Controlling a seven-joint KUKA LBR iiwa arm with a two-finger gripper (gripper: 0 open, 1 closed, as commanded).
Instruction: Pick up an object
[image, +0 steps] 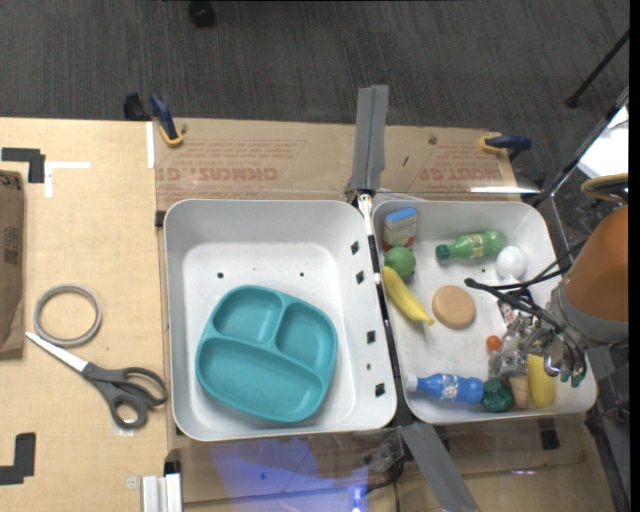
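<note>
The metal end effector (528, 345) hangs low over the near right corner of the right bin (470, 405), a smooth white plastic tub, amid dark looping cables; how it stands cannot be told. Just beside it lie a slim yellow piece (541, 381), a knobbly dark green lump (497, 396) and a glossy blue bottle (448, 386). Further back rest a curved banana (404, 295), a flat tan disc (454, 307) and a green bottle (471, 246). The left bin (260, 232) holds a teal divided plate (266, 352).

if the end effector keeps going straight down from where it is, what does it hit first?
Probably the yellow object at the right bin's lower right corner; the end effector sits just above it. The green item is close beside it. Depth is unclear from this view.
</note>
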